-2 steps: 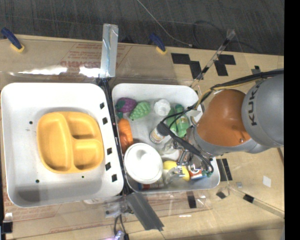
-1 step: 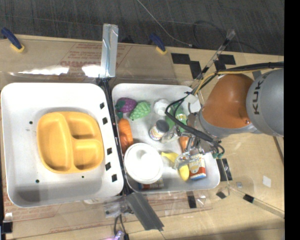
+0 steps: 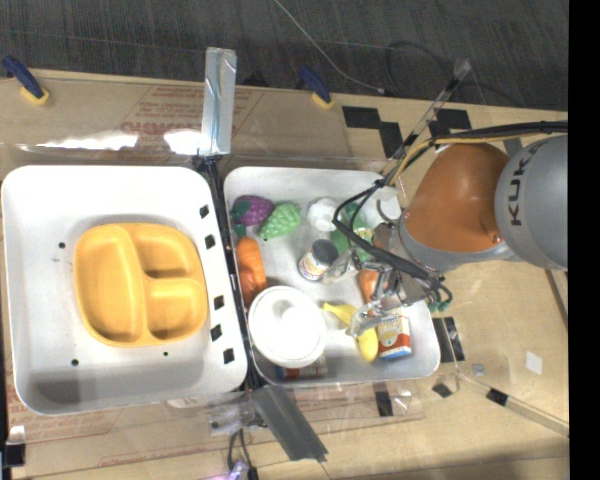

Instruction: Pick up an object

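Grey rounded arm (image 3: 535, 203) with dark "KU" lettering on its shell — a glossy orange band (image 3: 458, 200) above the wrist. Black cables (image 3: 380, 253) looped around the wrist — small metal gripper (image 3: 375, 313) below.

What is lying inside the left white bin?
In the left white bin lies one yellow divided tray, its three compartments holding nothing visible. The bin floor beneath the tray is covered, so anything under it cannot be seen.

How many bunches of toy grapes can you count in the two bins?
2. A purple bunch and a green bunch lie side by side at the right bin's far left corner. The arm may hide others.
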